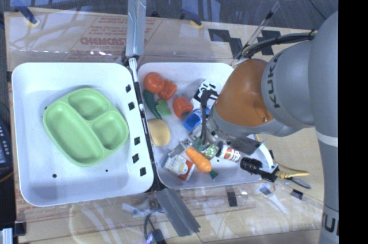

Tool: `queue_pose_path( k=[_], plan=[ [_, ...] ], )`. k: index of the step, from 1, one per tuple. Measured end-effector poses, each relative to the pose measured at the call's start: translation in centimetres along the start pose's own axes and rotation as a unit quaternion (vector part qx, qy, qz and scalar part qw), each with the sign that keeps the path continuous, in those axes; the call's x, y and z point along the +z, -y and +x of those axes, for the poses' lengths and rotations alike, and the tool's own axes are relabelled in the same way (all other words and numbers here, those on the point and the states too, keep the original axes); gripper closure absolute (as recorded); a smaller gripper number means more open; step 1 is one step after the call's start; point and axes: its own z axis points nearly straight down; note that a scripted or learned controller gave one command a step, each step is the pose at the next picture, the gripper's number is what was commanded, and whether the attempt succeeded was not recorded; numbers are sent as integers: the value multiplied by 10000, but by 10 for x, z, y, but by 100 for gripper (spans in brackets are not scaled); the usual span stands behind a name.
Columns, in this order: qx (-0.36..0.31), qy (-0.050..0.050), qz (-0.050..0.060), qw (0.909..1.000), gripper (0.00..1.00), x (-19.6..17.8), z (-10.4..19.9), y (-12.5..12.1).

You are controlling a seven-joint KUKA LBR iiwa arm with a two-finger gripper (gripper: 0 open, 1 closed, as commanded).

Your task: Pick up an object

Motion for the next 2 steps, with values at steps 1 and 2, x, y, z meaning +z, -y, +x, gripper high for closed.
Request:
queue_pose_path(
  k=[1,2],
  plan=[
    [-1832,50,-23,9831,0,8,16,-1],
    [-2065,2,22,9784,0,-86,57,-14]
  ],
)
